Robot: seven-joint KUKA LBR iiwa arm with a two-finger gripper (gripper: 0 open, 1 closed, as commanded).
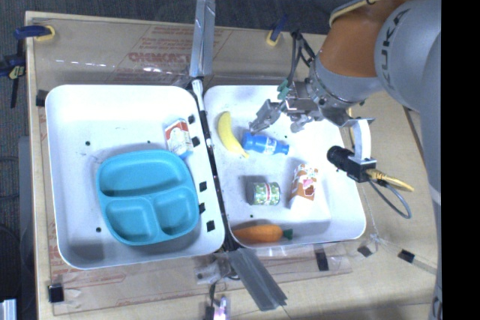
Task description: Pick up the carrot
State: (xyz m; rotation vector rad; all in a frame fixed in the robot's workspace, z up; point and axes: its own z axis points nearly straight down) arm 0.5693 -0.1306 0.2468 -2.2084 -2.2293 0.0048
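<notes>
The carrot (259, 234) is orange with a green end and lies along the front edge of the right bin (337, 213). My gripper (283, 116) hangs over the back part of that bin, well behind the carrot. Its two fingers are spread apart with nothing between them. One finger (264, 116) reaches down towards a blue bottle (265, 143) lying just in front of it.
In the right bin also lie a yellow banana (228, 134), a small green can (264, 192) and an orange and white snack packet (305, 183). The left bin (75, 131) holds a blue divided plate (147, 195) and a small red and white carton (177, 136).
</notes>
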